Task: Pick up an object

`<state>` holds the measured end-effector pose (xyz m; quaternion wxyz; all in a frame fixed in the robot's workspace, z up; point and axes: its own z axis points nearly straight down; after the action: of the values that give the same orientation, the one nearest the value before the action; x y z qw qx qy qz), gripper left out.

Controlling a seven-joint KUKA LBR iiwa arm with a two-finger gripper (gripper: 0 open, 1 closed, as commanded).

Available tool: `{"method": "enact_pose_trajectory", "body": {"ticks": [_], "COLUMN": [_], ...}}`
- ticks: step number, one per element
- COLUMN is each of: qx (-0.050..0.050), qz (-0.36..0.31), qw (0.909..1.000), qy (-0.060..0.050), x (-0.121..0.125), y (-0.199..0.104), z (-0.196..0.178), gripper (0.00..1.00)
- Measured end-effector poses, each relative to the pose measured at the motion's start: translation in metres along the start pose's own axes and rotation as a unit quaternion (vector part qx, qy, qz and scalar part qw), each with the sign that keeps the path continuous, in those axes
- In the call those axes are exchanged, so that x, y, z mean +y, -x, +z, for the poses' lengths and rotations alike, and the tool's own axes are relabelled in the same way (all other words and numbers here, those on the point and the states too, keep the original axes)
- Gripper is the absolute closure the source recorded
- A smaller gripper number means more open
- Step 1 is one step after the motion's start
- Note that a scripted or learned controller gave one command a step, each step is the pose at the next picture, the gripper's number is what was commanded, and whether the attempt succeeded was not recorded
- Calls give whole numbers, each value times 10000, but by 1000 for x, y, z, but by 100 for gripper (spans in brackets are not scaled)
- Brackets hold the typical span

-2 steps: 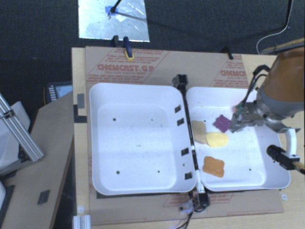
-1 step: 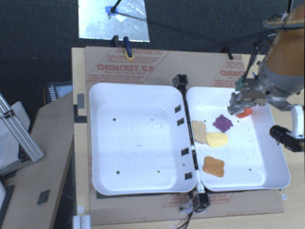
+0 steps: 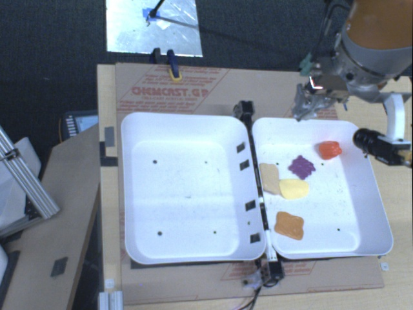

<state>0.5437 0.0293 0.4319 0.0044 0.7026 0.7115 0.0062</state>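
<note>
While tool (image 3: 308,106) hovers, purple object (image 3: 301,166) seemingly well below

One piece of lettering can be read. The word "CHEMCAST" is printed in red capitals on the brown cardboard sheet (image 3: 193,86) that lies on the bench (image 3: 387,173) under the two bins, along the sheet's far edge, just beyond the far rim of the left bin (image 3: 181,186). It is followed by two or three more red characters, perhaps "GP", which are too blurred to be made out with certainty. Fainter red print of the same kind is seen on the strip of the sheet near the front of the bins, but it cannot be read.
</note>
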Motion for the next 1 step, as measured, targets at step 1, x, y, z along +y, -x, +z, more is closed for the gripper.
{"method": "enact_pose_trajectory", "body": {"ticks": [1], "qx": [-6], "qz": [23], "qw": [10000], "qy": [-65], "x": [-23], "y": [-44], "z": [1], "gripper": [100]}}
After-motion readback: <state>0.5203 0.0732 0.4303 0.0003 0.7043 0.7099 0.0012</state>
